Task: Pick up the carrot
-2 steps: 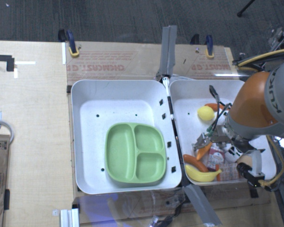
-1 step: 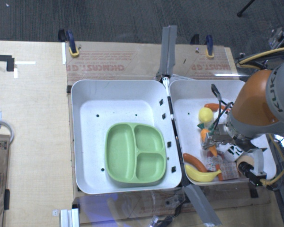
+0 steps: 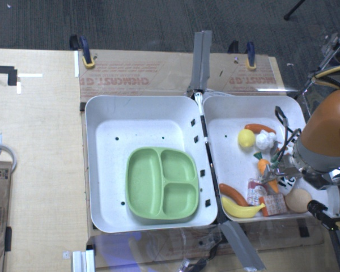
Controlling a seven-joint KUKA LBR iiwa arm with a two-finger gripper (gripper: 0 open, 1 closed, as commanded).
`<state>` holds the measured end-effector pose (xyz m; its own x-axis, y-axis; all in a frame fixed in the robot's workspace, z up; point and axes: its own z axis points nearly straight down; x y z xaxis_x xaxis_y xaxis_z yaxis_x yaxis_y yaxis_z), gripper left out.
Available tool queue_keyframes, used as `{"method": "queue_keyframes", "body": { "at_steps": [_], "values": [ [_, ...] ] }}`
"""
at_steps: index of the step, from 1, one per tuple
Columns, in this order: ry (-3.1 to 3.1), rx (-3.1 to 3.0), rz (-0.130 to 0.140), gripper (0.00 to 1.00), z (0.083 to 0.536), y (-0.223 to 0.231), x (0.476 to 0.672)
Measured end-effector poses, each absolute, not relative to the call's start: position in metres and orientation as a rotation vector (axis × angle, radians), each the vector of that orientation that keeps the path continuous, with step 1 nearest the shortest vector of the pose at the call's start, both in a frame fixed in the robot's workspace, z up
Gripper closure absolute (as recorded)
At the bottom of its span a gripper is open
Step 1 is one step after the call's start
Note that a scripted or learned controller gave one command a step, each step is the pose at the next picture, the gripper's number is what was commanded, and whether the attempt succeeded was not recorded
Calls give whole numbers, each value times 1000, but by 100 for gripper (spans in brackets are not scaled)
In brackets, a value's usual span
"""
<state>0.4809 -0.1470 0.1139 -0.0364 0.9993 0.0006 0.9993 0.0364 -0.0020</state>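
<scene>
Nearby, carrot [image 3: 263,166] amid banana [image 3: 242,209], egg [image 3: 298,200].

One fixed camera above the bench [image 3: 39,152], slanting down over both white bins [image 3: 102,112], arm [image 3: 328,129] from the right.

Grey arm with orange band entering from the right; gripper [image 3: 270,173] lowered, wrist angled leftward

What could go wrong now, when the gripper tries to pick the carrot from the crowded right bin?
1. The carrot lies tight among other items, so the gripper may catch the white object or the packet instead.
2. The carrot is small and partly hidden under the gripper, so the grasp may miss or slip.
3. A push could knock the egg or the banana.
</scene>
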Motion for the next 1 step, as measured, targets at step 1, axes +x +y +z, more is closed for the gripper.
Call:
{"method": "queue_keyframes", "body": {
  "at_steps": [1],
  "values": [
    [-2055,-2375,3,100,186,-96,478]
  ]
}}
